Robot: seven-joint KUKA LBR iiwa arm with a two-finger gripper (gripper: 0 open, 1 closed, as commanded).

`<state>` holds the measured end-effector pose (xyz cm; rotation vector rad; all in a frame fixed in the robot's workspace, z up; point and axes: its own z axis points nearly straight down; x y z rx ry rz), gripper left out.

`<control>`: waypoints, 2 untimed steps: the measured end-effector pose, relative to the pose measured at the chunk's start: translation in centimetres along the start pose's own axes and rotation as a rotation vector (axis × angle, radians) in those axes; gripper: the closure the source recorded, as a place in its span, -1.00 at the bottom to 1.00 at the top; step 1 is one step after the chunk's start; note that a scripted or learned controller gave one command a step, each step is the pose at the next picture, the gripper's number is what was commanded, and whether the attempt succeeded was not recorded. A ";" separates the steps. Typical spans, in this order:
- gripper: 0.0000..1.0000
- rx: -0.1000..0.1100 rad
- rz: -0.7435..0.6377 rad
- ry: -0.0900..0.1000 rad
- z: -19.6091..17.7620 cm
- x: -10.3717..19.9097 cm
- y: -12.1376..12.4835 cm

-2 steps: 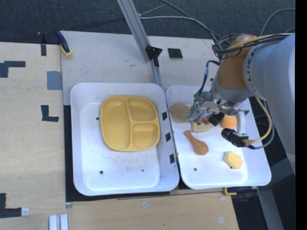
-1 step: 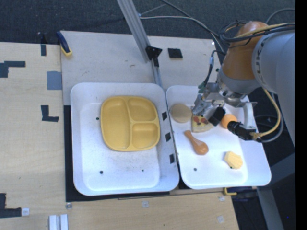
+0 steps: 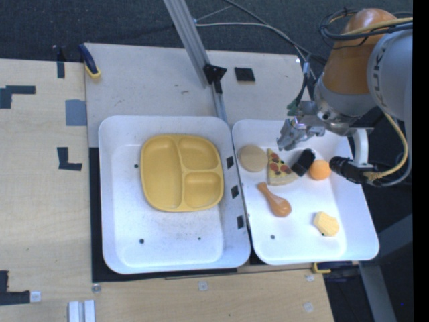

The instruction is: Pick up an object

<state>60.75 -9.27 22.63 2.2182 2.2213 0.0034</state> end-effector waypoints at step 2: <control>1.00 0.004 -0.005 0.002 -0.2 9.8 0.1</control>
